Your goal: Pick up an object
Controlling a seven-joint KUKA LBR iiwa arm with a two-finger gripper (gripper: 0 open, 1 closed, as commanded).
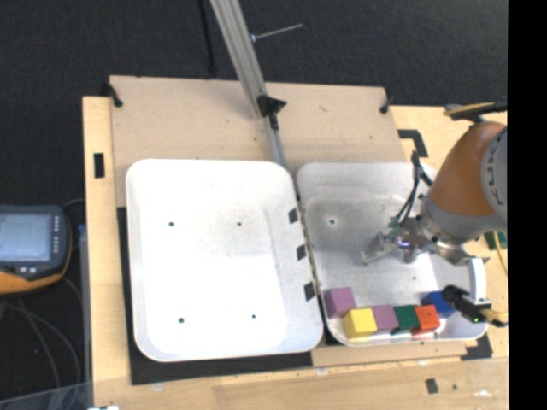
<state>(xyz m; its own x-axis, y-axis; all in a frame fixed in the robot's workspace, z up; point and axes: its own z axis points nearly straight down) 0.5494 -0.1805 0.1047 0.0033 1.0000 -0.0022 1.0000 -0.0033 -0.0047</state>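
Bright, even overhead light — soft shadows, slightly blurry img.

A tan wooden bench [214, 118] on dark carpet, a slanted metal rail [239, 45] crossing its back edge, and a handheld screen device [30, 242] lying at far left.

One fixed camera looks down at a slant on the desk [214, 114], taking in both bins, seemingly from mid-height.
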